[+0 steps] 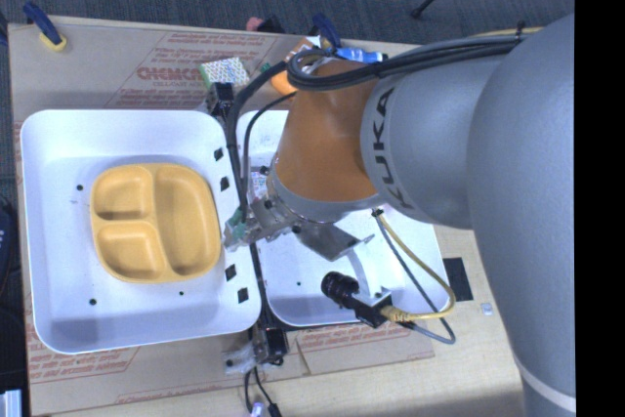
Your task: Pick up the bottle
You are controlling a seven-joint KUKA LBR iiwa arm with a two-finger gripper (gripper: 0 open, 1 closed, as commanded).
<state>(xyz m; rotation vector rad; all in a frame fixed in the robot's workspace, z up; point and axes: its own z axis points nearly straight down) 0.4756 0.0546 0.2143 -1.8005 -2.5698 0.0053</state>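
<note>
Arm (439, 142) reaching left, bent over right bin (303, 308) | gripper (244, 228) grip: cannot tell

- You see a broad grey arm (488, 132) with dark "KUKA" lettering on its shell.
- Above the gripper (244, 228), an orange band (327, 137) rings the wrist.
- Black cables loop over that band; a yellow cable (425, 293) trails beside the gripper's metal mount.
</note>
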